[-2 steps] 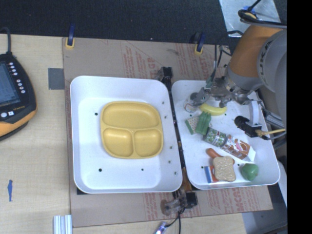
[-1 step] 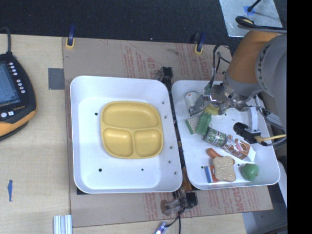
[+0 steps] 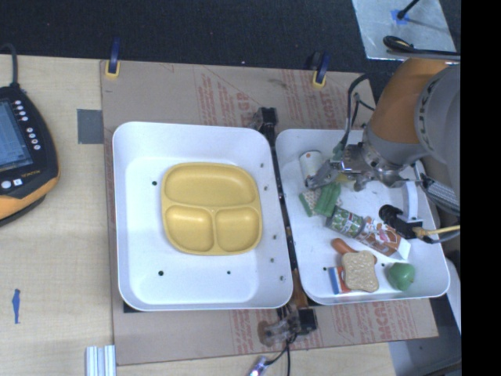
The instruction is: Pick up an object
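The left bin point(image 3: 141, 288) holds a yellow divided tray point(image 3: 211, 207) in its middle, with bare floor all round to the rim. Right of that tray, the right bin point(image 3: 438, 284) is crowded: the gripper point(image 3: 333, 175) hangs over its far left part, above a green packet point(image 3: 325, 200); I cannot tell how its claw stands. Nearer lie a bottle point(image 3: 352, 225), bread slice point(image 3: 360, 271) and green ball point(image 3: 401, 275).
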`<action>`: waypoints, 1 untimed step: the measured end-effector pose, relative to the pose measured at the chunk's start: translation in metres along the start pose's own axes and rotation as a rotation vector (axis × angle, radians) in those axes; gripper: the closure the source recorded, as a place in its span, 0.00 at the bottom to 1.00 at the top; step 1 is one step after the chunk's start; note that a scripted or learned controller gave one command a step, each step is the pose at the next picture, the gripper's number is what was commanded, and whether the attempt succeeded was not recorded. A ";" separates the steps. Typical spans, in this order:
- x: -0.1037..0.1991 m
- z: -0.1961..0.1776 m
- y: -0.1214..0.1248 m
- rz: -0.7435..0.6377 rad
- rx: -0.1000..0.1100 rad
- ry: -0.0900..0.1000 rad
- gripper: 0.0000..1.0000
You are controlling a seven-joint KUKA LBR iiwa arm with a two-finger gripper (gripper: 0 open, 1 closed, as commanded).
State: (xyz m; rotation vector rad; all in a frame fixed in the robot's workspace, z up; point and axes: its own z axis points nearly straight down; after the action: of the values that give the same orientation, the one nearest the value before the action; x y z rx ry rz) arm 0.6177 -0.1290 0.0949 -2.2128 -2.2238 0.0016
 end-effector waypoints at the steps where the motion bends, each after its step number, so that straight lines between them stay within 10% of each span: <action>1: 0.000 -0.011 0.000 -0.001 0.002 0.001 1.00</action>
State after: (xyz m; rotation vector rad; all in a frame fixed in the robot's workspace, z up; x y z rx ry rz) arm 0.6180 -0.1291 0.1057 -2.2101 -2.2239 0.0025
